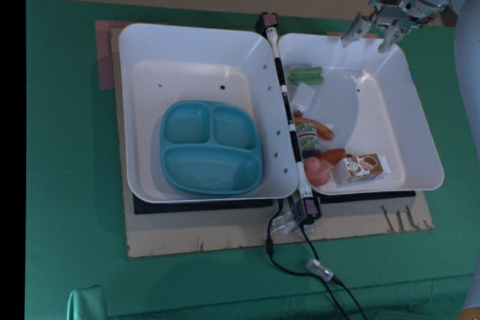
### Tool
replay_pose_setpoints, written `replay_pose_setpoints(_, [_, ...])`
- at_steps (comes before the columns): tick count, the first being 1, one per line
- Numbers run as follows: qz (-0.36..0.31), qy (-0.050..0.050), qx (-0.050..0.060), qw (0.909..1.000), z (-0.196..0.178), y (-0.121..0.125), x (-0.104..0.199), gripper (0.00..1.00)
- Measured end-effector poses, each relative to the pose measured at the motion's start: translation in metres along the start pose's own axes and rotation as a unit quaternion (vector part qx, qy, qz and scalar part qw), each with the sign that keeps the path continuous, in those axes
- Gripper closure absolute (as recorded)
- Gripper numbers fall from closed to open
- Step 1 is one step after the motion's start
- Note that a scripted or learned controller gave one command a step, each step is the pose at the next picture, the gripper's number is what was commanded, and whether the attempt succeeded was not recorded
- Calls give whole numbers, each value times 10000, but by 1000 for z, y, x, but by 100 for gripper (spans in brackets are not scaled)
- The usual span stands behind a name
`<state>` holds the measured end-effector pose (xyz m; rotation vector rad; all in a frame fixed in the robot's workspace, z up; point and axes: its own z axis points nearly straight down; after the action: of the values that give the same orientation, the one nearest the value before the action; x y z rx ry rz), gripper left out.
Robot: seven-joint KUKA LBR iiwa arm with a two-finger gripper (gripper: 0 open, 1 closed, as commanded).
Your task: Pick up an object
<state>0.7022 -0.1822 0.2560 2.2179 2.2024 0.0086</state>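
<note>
My gripper (pixel 372 35) hangs above the far edge of the right bin (pixel 405 109), its fingers spread open with nothing between them. Along that bin's left side lie a green pea pod (pixel 306 75), a small white packet (pixel 302 96), an orange carrot (pixel 318 128), a little green-labelled pack (pixel 307 139), a pink-red round fruit (pixel 317 170) and a small juice carton (pixel 361 168). All of them rest well below and to the left of the gripper.
The left bin (pixel 146 60) holds a teal divided plate (pixel 211 148). A black-and-white bar (pixel 283 97) runs between the bins. Cables (pixel 300 255) trail over the green mat at the front. The right half of the right bin has bare floor.
</note>
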Motion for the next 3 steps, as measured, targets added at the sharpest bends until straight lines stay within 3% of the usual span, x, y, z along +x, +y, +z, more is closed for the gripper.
replay_pose_setpoints(1, [-15,29,3,10000,-32,0,101,0])
replay_pose_setpoints(2, [8,-7,-1,10000,-30,0,14,0])
replay_pose_setpoints(3, [-12,24,19,10000,-41,-2,93,0])
